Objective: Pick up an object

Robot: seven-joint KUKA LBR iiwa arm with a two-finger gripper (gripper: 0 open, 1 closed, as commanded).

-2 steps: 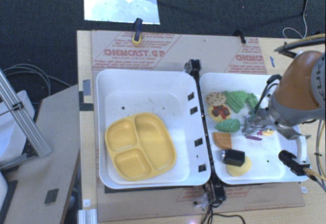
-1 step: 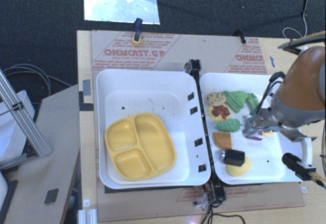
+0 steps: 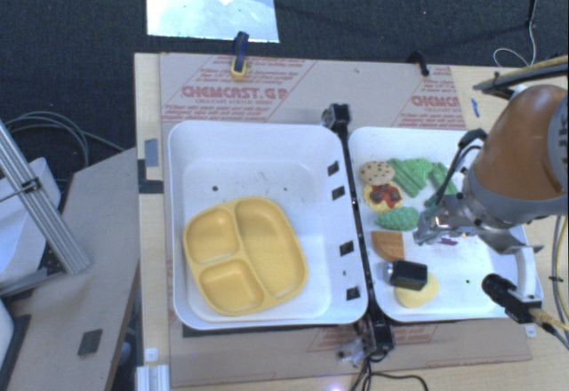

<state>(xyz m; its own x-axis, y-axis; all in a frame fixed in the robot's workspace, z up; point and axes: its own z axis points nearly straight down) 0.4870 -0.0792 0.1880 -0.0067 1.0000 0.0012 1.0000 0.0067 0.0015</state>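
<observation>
Green pieces: a ridged green toy (image 3: pixel 412 174) and a rounder green one (image 3: pixel 398 219) lie in the right bin (image 3: pixel 462 291), near its back and middle; any loose piece here could serve as the thing to pick up
Other small pieces: a cookie (image 3: pixel 376 171) with dark chips sits at the bin's back left, a red-topped piece (image 3: pixel 385 196) just in front of it, a tan slice (image 3: pixel 388 244) further forward, then a black block (image 3: pixel 408 275) resting against a yellow disc (image 3: pixel 416 292)
Why they lie so: the pieces are crowded along the left half of the bin, some touching, so I judge a clean grasp on one alone is harder there than on the block or disc at the front
Claw: the gripper (image 3: pixel 433 227) hangs low over the middle of the right bin, just beside the rounder green piece and the tan slice; the metal tip is small and blurred, and I cannot tell how far it is parted or whether it touches anything
Arm: the grey and orange arm (image 3: pixel 524 158) reaches in from the right, covering the bin's far right side
Left bin: the left bin (image 3: pixel 258 149) holds a yellow tray (image 3: pixel 244 253) with three hollows, well apart from the claw
Bench: brown board (image 3: pixel 293 87) under both bins
</observation>
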